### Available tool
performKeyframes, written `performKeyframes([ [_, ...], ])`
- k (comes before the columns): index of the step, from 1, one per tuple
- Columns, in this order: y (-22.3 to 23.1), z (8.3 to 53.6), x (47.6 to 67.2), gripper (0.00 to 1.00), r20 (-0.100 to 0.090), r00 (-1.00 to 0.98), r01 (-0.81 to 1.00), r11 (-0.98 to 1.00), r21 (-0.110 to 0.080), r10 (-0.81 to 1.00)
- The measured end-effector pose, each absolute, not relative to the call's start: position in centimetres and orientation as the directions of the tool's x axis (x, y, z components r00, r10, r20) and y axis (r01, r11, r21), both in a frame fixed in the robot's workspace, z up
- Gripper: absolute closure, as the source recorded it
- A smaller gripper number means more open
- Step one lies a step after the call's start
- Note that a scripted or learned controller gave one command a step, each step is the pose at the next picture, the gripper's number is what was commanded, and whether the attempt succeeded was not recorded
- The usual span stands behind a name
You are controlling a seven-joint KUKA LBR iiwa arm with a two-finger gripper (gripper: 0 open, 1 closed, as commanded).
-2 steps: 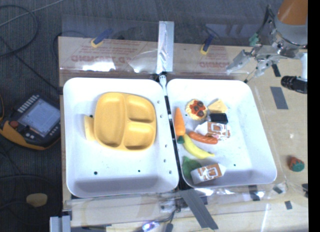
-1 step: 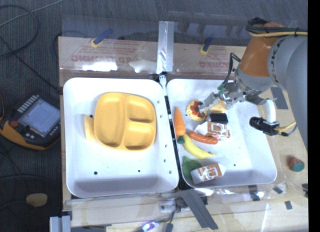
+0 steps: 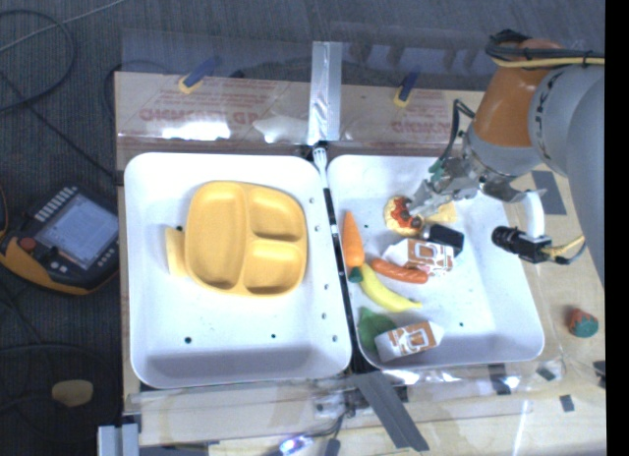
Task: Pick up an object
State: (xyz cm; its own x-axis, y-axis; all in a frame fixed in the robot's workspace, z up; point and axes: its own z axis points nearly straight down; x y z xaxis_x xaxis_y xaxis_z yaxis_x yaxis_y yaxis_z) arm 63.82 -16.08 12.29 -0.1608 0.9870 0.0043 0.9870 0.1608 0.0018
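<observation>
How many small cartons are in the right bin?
2: one carton mid-bin beside the hot dog, one carton at the near wall. Others may hide under the gripper.

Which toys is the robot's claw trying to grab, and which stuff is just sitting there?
For the job:
claw
pizza slice
carrot
banana
sausage
carton

Just lying about:
yellow tray
handheld controller
blue clips
</observation>
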Motion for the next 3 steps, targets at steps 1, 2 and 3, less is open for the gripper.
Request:
performKeyframes([
  [1,-16.1,12.3,63.8,0.0,0.005,-0.161,0.987,0.161,0.002,0.987],
  [2,-14.7,12.8,60.5,0.0,-0.002,-0.446,0.895,0.446,0.002,0.895],
  [3,-13.5,9.1,57.6,0.0,-0.001,-0.122,0.993,0.122,0.008,0.993],
])
